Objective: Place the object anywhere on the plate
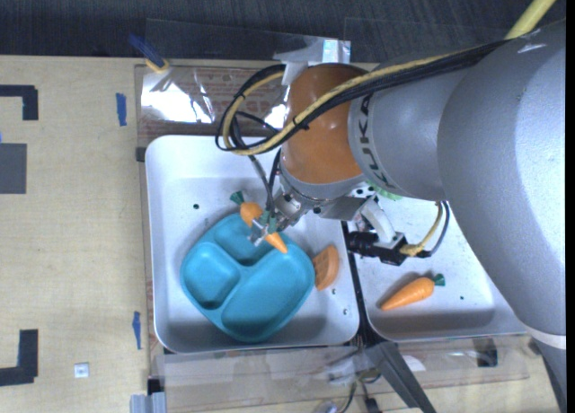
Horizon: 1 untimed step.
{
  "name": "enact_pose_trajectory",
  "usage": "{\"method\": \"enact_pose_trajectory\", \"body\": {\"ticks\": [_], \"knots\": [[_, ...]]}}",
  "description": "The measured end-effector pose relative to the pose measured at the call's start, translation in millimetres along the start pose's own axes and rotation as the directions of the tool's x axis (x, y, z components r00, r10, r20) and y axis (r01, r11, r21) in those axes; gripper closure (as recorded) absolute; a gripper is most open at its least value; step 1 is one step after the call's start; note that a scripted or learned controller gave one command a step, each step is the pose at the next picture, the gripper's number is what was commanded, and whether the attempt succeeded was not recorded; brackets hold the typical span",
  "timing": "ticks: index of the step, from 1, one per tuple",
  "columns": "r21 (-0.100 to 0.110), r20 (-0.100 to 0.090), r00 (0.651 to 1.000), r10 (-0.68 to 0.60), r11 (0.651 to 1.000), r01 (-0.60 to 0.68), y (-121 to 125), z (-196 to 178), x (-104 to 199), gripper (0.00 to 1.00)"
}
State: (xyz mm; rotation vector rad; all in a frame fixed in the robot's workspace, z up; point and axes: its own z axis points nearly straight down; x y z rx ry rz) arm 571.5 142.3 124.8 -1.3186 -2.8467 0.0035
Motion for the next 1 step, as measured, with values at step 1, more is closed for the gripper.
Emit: {"method": "enact_pose_trajectory", "body": {"ticks": [1], "knots": [[-0.003, 0.002, 1.000, 0.002, 1.000, -0.002, 0.2, -1.5, -1.6, 0.00]]}}
